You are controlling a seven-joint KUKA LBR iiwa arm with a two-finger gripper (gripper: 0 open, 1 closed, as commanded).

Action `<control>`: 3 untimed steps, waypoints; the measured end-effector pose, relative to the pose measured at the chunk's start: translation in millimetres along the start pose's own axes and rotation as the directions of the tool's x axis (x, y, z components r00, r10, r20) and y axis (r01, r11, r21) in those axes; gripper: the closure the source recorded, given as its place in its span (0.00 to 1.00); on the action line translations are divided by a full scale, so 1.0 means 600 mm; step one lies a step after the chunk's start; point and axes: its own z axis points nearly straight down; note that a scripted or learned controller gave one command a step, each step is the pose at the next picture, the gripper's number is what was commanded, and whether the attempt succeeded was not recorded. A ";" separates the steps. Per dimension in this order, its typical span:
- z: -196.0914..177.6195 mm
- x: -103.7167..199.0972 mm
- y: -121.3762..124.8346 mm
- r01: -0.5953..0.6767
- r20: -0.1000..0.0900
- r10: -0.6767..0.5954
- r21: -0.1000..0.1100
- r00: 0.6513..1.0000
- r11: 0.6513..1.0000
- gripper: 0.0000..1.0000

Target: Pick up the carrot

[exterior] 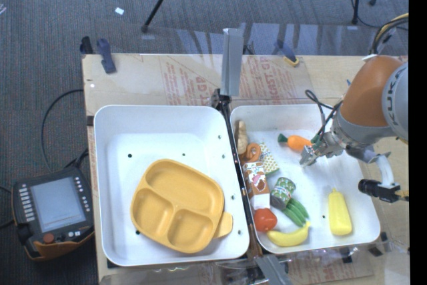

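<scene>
The carrot (295,141) is small and orange with a green top. It lies in the back half of the right bin (303,113), its green end pointing left. My gripper (311,155) hangs just right of and slightly in front of the carrot's orange tip, very close to it. The grey arm with its orange band (365,98) comes in from the right above the bin's far right corner. Nothing shows as held.
Along the right bin's left side lie a donut (253,151), a carton (256,180), a green can (283,190) and a tomato (265,219). A banana (290,235) and a yellow bottle (339,211) lie at the front. The left bin (120,130) holds a yellow divided tray (177,207).
</scene>
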 end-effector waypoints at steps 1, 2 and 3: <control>-0.013 -0.002 -0.001 -0.006 -0.003 0.006 0.002 1.000 1.000 1.00; -0.025 -0.004 -0.004 -0.012 -0.006 0.012 0.006 1.000 1.000 1.00; 0.001 0.039 -0.027 0.446 -0.001 -0.446 0.000 0.895 0.895 1.00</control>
